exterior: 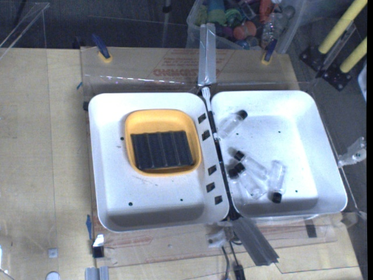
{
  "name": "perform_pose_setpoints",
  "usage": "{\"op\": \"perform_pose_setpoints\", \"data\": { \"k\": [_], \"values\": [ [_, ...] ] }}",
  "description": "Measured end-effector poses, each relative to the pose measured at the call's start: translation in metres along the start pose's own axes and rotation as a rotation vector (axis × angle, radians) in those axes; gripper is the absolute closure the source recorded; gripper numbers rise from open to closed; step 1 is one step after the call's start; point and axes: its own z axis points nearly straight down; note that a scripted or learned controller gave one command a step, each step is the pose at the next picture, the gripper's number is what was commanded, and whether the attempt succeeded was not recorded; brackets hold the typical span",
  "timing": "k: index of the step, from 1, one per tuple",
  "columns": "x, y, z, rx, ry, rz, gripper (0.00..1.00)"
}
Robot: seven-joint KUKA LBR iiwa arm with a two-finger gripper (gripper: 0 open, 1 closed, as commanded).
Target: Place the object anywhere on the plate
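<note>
Right bin (303,107), centre-right of frame: several clear vials with black caps, one (235,121) near its upper left, a cluster (259,178) lower centre, all well apart from the plate. Left bin (111,197): yellow plate (160,120) with a dark ribbed block (162,149) lying on it. Both bins sit on the tabletop (41,156).

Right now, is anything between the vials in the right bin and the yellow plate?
Yes: the raised divider where the two bins meet runs between the clear vials in the right bin and the yellow plate in the left bin. A dark ridged block covers most of the plate.
</note>
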Motion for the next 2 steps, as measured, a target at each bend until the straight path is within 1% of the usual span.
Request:
{"op": "perform_pose_setpoints", "data": {
  "k": [1, 2],
  "values": [
    [-0.003, -0.006, 0.006, -0.002, -0.001, -0.364, 0.00],
    [0.000, 0.000, -0.043, -0.004, -0.002, -0.701, 0.00]
  ]
}}
